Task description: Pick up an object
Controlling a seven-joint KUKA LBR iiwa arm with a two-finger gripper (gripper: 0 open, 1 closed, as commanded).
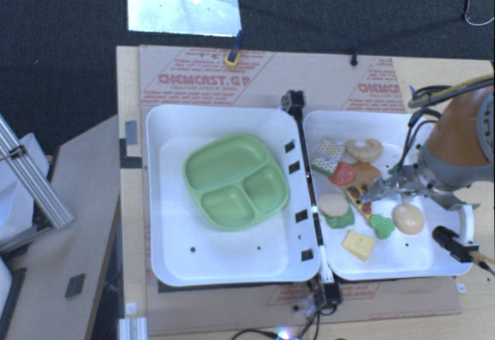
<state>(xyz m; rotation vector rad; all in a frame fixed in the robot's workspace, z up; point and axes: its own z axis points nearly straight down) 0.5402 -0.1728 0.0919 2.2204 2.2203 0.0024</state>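
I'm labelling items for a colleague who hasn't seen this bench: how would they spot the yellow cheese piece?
Start at the right white bin, where the toy food lies. Go to its near edge: the yellow cheese wedge lies alone there, below the green pieces, the only flat yellow block.

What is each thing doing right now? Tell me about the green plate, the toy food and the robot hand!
Green plate: flat in the left bin, nothing on it.
Toy food pile: lying loose in the right bin.
Cheese piece: lying flat, apart from the gripper.
Gripper: low over the food pile; grip unclear.
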